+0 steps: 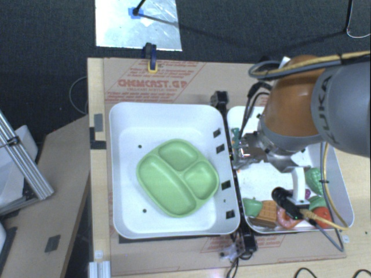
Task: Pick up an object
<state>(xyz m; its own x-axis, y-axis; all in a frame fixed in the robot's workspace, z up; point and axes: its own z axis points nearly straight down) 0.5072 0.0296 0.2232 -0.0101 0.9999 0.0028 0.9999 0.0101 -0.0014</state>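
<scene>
We are looking down on the two white bins, and the arm (313, 106) comes in from the right, its grey and orange bulk hanging over the right bin (258, 181). The gripper (242, 149) sits low beneath the wrist, close to that bin's left wall, over bare white floor. Is it open or closed? From this angle we cannot tell, and we see nothing in its hold.

The pickings are all at the near end of the right bin, well apart from the gripper. There is a small green piece (252, 205) touching a tan waffle-like piece (266, 214), with a red piece (285, 218) just beside that. An orange piece (322, 214) lies further right, and another green piece (316, 181) sits against the right wall, partly hidden by the arm.

In the left bin (124, 155) we have a pale green divided plate (177, 177), flat on the floor near the middle, three compartments facing up.
</scene>
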